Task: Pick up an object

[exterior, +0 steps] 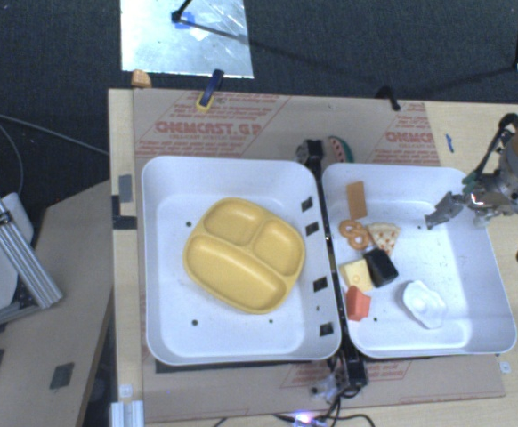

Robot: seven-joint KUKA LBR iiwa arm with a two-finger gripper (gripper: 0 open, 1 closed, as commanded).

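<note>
My gripper (444, 210) hangs over the right bin (481, 327) near its right edge; I cannot tell how it is set. Left of it, well apart, lie a pretzel (354, 233), black block (381, 267) and white lump (424, 303).

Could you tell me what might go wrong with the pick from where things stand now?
The small items sit crowded by the right bin's left wall: black block touching yellow block, red piece just below. A grasp could catch two or jam against the wall. The gripper hangs apart from that cluster, so a drop here likely closes on nothing.
</note>
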